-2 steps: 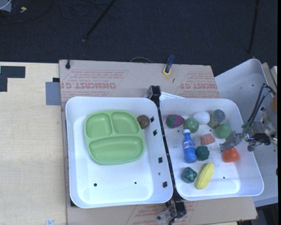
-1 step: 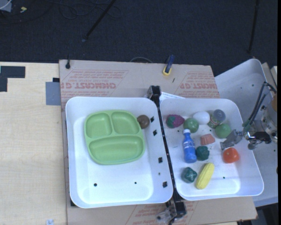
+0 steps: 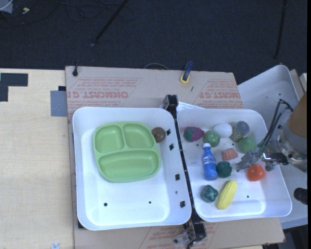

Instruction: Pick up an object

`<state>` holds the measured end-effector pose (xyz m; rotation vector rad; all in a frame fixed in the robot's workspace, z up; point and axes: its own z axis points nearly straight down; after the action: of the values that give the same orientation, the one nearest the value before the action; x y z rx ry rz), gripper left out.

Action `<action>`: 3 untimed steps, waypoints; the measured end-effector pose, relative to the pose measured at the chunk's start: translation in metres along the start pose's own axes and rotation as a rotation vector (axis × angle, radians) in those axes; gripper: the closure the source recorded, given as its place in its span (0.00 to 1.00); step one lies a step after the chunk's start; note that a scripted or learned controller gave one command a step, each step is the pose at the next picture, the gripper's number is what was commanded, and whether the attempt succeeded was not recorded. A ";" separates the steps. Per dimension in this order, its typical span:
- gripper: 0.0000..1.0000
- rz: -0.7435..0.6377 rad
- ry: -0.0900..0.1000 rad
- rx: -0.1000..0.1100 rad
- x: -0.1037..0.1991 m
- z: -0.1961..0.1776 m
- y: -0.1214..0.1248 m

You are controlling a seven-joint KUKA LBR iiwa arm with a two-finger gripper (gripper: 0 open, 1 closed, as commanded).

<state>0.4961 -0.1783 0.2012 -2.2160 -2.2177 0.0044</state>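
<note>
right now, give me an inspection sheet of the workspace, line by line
surface: two shallow white bins side by side, left bin and right bin, on printed cardboard over a pale wooden bench.
job's things: in the right bin, blue bottle, yellow corn cob, red ball, purple object, white egg-like object, small can, several green pieces.
clutter: green divided tray and a brown ball in the left bin.
grippers: gripper low in the right bin beside the red ball; grasp cannot be judged.
cables: dark cables at the wrist.
surroundings: dark floor behind.
</note>
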 end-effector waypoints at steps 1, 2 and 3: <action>0.00 0.000 0.000 0.000 0.003 0.052 -0.010; 0.00 0.000 0.000 -0.001 0.004 0.095 -0.009; 0.00 0.000 -0.001 -0.003 0.006 0.115 -0.008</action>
<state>0.4868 -0.1720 0.0864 -2.2182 -2.2196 0.0018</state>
